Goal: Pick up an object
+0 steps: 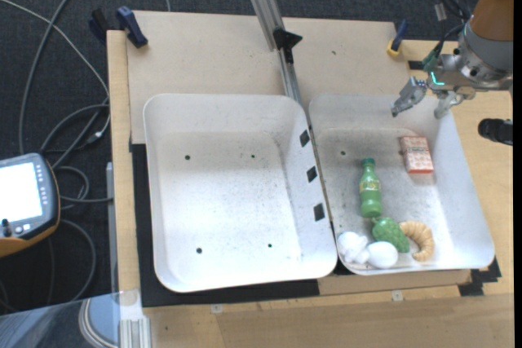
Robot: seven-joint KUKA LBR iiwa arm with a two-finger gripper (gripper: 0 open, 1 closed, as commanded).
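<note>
My gripper (424,102) hangs over the back edge of the right bin (465,208), fingers spread open with nothing between them. Just in front of it lies a small red-and-white box (417,154). A green bottle (370,187) lies near the bin's middle. At the front of the bin sit a green broccoli-like piece (391,234), a tan croissant (420,240), and white egg-like items (369,250).
The left bin (220,191) stands beside the right one, split from it by a slanted metal rail (269,4). Blue clamps (132,26) hold the board's back corners. Cables and a pendant (24,200) lie off the bench at left.
</note>
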